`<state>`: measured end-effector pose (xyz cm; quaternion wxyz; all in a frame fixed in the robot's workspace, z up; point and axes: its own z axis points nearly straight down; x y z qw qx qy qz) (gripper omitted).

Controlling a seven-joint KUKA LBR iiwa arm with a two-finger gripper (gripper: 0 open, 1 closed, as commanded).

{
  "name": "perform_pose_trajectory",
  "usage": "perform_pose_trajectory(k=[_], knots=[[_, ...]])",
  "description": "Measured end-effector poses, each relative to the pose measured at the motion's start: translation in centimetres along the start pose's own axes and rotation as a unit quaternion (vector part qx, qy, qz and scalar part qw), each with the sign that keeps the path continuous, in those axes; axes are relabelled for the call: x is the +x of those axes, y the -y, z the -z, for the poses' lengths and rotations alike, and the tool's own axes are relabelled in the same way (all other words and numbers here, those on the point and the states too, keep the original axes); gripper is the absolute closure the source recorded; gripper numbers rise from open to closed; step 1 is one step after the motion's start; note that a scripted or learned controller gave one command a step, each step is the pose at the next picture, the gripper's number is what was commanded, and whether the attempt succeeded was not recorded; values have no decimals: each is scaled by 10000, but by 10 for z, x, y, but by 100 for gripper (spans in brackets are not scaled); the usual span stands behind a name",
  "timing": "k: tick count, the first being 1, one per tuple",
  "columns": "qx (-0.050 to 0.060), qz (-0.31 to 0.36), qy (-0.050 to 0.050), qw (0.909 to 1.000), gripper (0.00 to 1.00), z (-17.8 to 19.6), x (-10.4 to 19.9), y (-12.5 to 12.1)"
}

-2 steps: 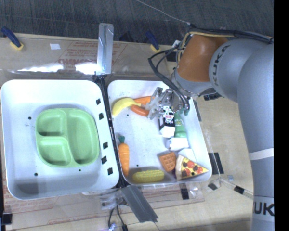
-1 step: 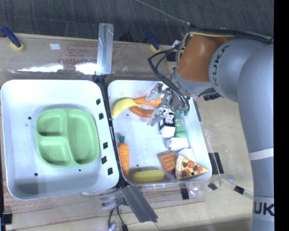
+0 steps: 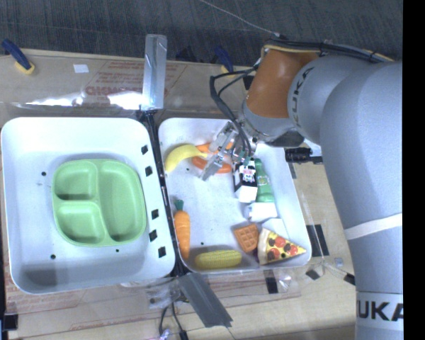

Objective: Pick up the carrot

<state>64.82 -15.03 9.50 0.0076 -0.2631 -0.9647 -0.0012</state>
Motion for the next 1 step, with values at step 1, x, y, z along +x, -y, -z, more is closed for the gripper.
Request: perform_pose_trajectory(k=[1], knots=[[3, -693, 32, 9976, 0, -3, 11, -14]])
